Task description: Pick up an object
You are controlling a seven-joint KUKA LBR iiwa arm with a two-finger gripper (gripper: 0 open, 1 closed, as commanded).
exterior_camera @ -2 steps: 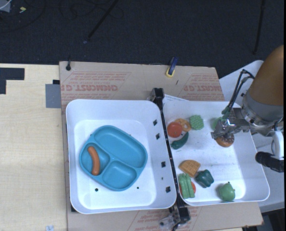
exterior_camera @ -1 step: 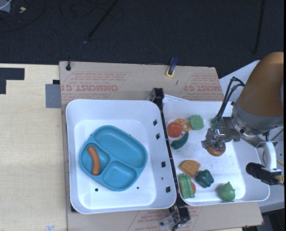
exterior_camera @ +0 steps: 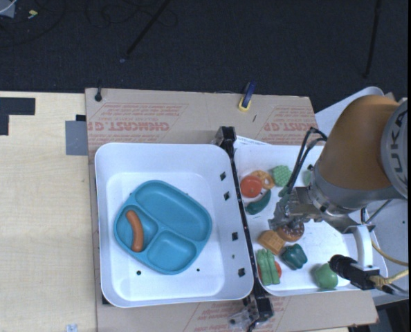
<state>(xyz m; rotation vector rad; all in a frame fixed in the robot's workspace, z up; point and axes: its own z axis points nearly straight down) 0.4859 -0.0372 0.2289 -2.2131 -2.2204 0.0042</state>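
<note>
So far nothing looks lifted. Nearest the camera, along the right bin's [exterior_camera: 344, 286] front edge, lie a green toy [exterior_camera: 324, 276], a dark green pepper [exterior_camera: 293, 256] and a green-and-red piece [exterior_camera: 268, 266]. Just behind them the end effector [exterior_camera: 287, 221] hangs low over a dark round toy [exterior_camera: 293, 231] beside an orange-brown piece [exterior_camera: 272, 241]; whether it is open or closed I cannot tell. Farther back sit a red tomato [exterior_camera: 251, 185] and a light green item [exterior_camera: 281, 175]. The grasp and the lift both appear left to do.
</note>
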